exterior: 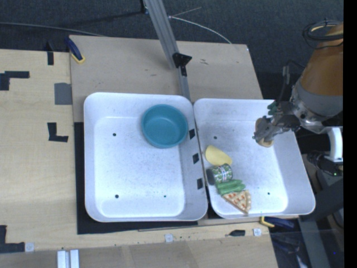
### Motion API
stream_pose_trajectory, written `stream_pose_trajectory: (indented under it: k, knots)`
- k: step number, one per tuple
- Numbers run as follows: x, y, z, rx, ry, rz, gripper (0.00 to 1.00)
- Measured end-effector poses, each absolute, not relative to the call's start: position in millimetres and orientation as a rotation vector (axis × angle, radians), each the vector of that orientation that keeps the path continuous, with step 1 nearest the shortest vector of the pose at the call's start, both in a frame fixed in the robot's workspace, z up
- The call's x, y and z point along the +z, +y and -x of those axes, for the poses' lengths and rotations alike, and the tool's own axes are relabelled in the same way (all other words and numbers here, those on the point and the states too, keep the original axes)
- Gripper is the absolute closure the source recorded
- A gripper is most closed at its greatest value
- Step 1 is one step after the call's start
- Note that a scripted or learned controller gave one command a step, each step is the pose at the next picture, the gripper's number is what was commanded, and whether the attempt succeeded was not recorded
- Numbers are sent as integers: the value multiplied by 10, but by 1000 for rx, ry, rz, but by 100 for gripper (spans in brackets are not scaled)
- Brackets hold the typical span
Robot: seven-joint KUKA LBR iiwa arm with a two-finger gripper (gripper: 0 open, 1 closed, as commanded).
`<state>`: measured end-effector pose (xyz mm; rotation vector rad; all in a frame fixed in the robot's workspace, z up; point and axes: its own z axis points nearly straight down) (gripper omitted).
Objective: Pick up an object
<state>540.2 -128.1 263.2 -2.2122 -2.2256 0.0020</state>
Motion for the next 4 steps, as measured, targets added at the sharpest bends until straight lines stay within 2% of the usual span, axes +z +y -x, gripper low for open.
stream_pose_trajectory:
  k: [1, 2, 4]
  knots:
    - [2489, -687, -5349, 2, -2226, 2212, 100]
    - [2364, -248, -5214, 4, -2224, 2213, 100]
    - [2336, 656, -4992, 5, -2225, 2213, 100]
